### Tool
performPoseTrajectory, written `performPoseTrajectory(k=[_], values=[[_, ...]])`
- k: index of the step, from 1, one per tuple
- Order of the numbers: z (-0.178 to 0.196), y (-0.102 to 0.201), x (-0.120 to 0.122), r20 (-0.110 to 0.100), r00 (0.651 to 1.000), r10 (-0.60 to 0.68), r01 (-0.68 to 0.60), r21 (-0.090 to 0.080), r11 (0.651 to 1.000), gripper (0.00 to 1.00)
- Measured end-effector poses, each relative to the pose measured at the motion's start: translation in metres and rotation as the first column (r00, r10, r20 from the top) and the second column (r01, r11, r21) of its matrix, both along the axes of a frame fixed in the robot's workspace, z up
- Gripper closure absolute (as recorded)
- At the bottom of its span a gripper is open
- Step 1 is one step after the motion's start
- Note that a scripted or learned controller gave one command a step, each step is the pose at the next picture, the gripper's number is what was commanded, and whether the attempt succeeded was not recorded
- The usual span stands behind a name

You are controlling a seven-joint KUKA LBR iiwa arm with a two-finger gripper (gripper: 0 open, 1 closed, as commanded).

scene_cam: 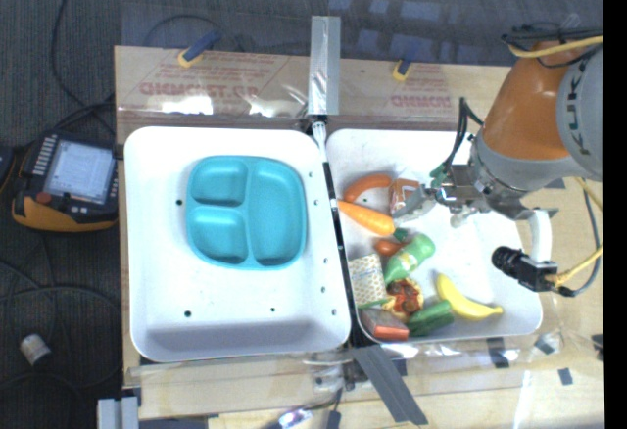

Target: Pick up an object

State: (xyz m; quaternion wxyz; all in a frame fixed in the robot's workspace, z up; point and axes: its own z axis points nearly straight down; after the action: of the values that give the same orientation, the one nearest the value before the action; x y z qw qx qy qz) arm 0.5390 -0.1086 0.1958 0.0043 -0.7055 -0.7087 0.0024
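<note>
The right bin point(509, 221) holds a pile of toy food along its left side. An orange carrot point(365, 217) lies beside a curved orange sausage point(368, 184). Below them are a green pepper point(409, 256), a yellow banana point(466, 300), a green cucumber point(431, 317) and a pale waffle piece point(366, 277). My gripper point(423, 199) hangs low over the upper middle of this bin, just right of the sausage and a small brown-orange item point(403, 191). Nothing is visibly held in it.
The left bin point(157, 300) holds a blue divided plate point(246, 211). The grey arm with its orange band point(534, 114) crosses the right bin's far right corner. A black cable plug point(516, 263) hangs over that bin's right side. A metal post point(324, 65) stands behind the divider.
</note>
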Motion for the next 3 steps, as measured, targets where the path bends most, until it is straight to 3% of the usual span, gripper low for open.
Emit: performPoseTrajectory(k=[1,2,3], values=[[-0.106,-0.004,-0.021,0.018,1.0,-0.025,0.025,-0.007,1.0,0.0],[-0.106,-0.004,-0.021,0.019,1.0,-0.025,0.025,-0.007,1.0,0.0],[-0.107,-0.039,0.067,0.021,0.99,0.142,-0.142,-0.004,0.99,0.0]])
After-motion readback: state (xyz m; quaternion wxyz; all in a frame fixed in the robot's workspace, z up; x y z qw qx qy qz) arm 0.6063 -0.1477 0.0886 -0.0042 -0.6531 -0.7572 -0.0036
